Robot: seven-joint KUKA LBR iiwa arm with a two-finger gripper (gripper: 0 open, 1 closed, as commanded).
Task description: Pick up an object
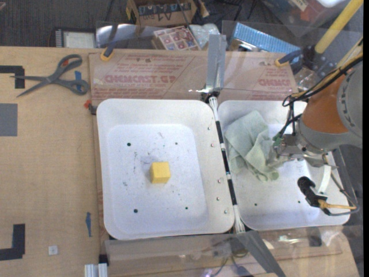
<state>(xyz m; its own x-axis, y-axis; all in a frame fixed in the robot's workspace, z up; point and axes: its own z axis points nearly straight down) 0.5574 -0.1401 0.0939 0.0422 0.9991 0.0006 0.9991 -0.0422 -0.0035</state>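
Reaching in from the right side of the frame, the grey arm (pixel 337 117) with its orange band is hanging over the right white bin (pixel 271 212), its gripper (pixel 275 154) lowered at the right edge of a crumpled pale green cloth (pixel 249 143). The gripper's tip is sitting against the cloth's folds, and whether its fingers are spread or closed cannot be told from this angle, nor whether any cloth is caught between them. The cloth is lying in the upper left part of the right bin, bunching close to the wall that the two bins share. Below it, the lower half of that bin's floor is lying open, apart from black cabling drooping from the wrist near the lower right corner.

In the left white bin (pixel 115 120) a small yellow cube (pixel 161 172) is sitting alone near the middle of the floor, well apart from all four walls, with bare room on every side. Beyond the bins, at the upper left of the frame, a pair of scissors (pixel 57 78) with blue-grey handles is lying on the wooden bench (pixel 46 172), well clear of the left bin's rim.
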